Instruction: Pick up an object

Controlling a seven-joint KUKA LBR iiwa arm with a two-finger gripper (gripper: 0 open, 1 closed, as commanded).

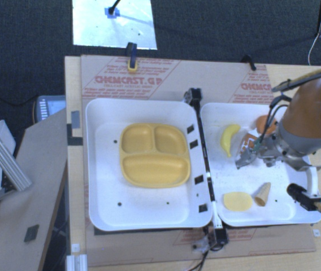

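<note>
The right bin (296, 216) holds a yellow banana (229, 138), a flat yellow disc (237, 201), a tan cone (262, 193) and an orange ball (264, 123) that the arm partly covers. My gripper (246, 157) hangs low over the middle of this bin, just right of the banana and above the disc. Its metal fingers point left and down, and nothing can be made out between them.
A yellow divided plate (151, 154) lies in the middle of the left bin (101, 208). A black divider rail (200, 151) runs between the two bins. The grey arm with its orange band (316, 114) covers the right bin's far right side.
</note>
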